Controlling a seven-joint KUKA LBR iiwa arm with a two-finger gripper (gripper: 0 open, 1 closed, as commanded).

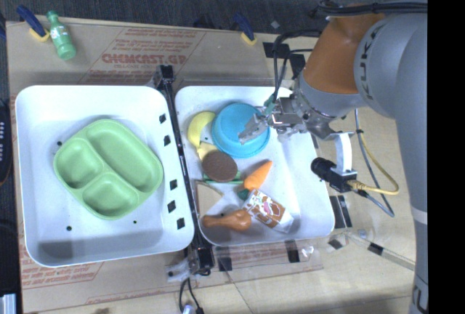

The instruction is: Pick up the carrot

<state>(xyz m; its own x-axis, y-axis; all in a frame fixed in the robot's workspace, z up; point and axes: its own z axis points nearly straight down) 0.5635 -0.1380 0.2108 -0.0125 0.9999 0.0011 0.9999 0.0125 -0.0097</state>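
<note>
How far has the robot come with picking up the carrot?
Nothing looks done yet: the carrot lies in the right bin, beside the brown disc and above the carton. In hand: the gripper is over the blue bowl, apart from the carrot. Left: move to the carrot, grip it and lift it.

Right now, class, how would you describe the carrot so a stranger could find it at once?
Start at the right-hand shallow white bin. Near its middle, just below the round blue plastic bowl, lies the small orange toy carrot, tilted. It alone is bright orange and tapered; the round brown cookie sits to its left, the printed packet below.
</note>
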